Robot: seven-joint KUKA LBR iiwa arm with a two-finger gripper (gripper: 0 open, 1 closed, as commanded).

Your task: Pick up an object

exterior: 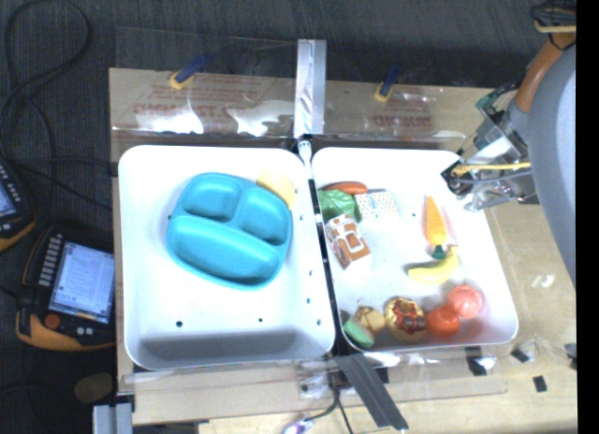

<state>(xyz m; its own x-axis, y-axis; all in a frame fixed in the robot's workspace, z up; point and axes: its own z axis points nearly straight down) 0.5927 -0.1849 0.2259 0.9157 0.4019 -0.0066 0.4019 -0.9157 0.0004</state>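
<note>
Camera view looks down on 2 white bins side by side on the worktop (524,236): the left bin (150,329) carries a blue divided tray (229,226) with a small yellow piece (277,187) at its upper right edge, and the right bin (496,273) holds the toy food. The end effector (468,180) hangs at the right bin's upper right corner, over the rim, with nothing between its fingers; how far they stand apart I cannot tell at this size. Candidate objects lie well apart from it: an orange carrot (432,220) nearest, a banana (433,268) just below that, a tomato (465,299) near the lower right, a green vegetable (337,204) by the divider. I judge the task at the approach step, no grasp made. Next move calls for travelling left over the bin, descending on 1 isolated item, likely the carrot, and closing there.
</note>
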